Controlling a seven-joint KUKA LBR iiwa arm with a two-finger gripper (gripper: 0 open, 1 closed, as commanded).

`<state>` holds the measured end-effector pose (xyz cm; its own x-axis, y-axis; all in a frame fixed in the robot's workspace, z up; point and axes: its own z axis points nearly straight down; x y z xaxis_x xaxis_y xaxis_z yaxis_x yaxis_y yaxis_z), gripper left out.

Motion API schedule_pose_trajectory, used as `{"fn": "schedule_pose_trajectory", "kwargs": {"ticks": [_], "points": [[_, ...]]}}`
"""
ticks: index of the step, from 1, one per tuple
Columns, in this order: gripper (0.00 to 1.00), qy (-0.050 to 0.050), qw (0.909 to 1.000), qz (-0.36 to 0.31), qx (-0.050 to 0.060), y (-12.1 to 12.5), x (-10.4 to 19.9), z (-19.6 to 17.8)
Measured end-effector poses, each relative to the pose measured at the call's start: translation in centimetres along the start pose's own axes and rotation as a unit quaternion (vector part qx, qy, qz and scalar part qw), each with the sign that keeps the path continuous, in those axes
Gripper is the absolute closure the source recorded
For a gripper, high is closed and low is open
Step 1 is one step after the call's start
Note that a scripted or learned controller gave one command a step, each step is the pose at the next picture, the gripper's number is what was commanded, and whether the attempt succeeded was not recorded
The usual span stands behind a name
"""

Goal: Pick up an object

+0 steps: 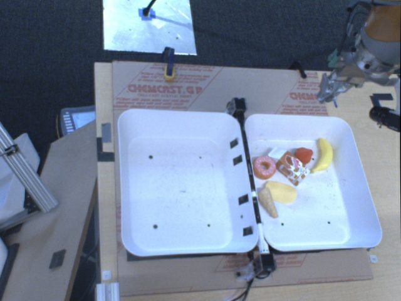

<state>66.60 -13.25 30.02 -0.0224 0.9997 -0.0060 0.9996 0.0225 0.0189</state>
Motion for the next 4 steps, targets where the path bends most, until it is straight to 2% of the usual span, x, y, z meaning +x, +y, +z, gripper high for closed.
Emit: {"fn": "schedule_pose_trajectory", "kwargs": {"ticks": [4], "points": [[1.0,-0.003,0.9999,-0.008,-0.007,0.4,0.0,-4.5]]}}
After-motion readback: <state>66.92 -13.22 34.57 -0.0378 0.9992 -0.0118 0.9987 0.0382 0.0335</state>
